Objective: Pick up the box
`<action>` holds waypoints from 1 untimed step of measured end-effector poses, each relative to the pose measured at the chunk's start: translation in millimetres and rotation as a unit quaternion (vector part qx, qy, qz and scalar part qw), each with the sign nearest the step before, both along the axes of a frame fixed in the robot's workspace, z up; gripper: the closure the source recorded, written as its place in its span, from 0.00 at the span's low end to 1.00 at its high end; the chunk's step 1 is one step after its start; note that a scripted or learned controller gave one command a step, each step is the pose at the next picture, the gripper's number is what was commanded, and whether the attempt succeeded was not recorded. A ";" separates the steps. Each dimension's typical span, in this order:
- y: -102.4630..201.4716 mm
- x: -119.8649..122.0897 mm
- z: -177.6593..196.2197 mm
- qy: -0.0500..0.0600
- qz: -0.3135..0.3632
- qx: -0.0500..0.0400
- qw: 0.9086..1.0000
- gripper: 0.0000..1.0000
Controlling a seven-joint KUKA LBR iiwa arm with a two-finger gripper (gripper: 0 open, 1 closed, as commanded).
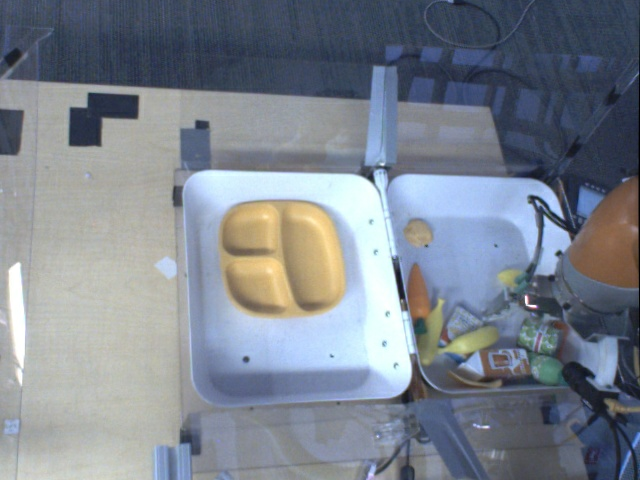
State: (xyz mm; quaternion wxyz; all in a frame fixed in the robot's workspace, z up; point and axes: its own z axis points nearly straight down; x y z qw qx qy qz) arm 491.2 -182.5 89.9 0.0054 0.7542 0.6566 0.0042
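While the arm (600, 258) hangs over the right bin (470, 218), the box (503, 364) lies flat near its front wall, apparently unlifted; next comes a descent onto it.

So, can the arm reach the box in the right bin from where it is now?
Probably yes: the box lies near the right bin's front edge, close to the arm. But the banana and can crowd it.

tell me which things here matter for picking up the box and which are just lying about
For the job: box, right bin holding it, arm's wrist end.

Lying about: yellow tray in left bin, carrot, banana, green can, round cookie.
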 end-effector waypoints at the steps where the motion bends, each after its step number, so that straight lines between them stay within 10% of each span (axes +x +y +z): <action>1: 29.9 56.6 -0.2 -0.001 -0.006 0.000 1.000 0.00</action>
